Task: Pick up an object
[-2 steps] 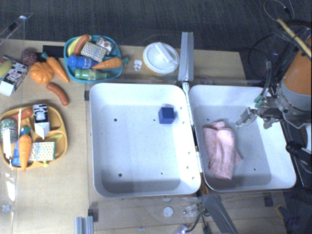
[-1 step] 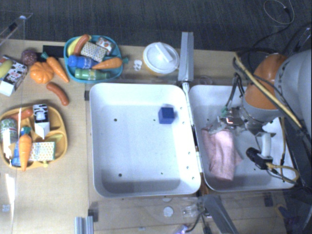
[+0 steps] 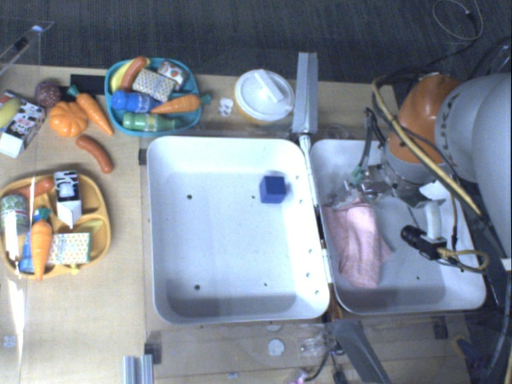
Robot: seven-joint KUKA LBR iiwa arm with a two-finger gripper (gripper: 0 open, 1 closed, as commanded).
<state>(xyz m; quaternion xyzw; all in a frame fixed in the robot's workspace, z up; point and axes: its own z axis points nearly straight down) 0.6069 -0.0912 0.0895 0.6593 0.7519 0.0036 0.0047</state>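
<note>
pink cloth [image 3: 358, 244] lies crumpled in the right bin [image 3: 416, 298], along its left wall, a soft, folded strip running toward the near edge. gripper [image 3: 370, 184] sits low over the cloth's far end, just above or touching it; which one, the view does not settle. how far its jaws are parted cannot be told, as cables and dark metal parts crowd the spot. grey arm [image 3: 472, 126] with its orange band bulks over the bin's right side. small blue cube [image 3: 274, 188], hard-edged and matte, rests alone in the left bin [image 3: 232, 298], near its far right corner, well apart from the gripper. both bins are smooth white plastic with rounded corners.
</note>
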